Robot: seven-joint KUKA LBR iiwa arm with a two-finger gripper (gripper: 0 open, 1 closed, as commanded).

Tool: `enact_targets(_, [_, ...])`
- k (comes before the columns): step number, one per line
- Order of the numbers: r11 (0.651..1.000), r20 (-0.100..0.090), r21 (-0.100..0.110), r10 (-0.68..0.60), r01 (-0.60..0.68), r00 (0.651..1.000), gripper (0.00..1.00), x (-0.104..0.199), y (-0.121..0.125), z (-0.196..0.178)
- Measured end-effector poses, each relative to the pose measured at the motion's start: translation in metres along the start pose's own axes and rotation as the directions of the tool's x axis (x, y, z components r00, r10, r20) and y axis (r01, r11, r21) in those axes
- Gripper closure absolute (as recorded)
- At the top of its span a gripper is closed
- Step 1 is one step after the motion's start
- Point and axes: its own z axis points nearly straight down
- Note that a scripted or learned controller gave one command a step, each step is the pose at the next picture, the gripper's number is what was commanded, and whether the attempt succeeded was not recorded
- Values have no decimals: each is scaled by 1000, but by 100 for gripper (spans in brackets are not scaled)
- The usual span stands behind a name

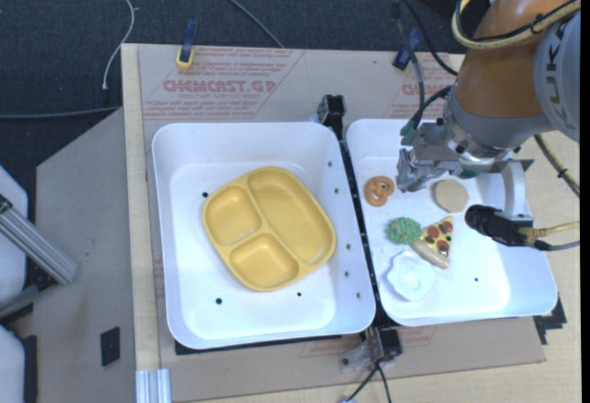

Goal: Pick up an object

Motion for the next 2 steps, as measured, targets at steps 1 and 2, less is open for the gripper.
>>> enact_targets(1, [1000, 0, 0, 0, 0, 1000, 100, 41, -17, 6])
enact_targets(2, [1000, 0, 0, -1, 1, 1000, 100, 87, -24, 6])
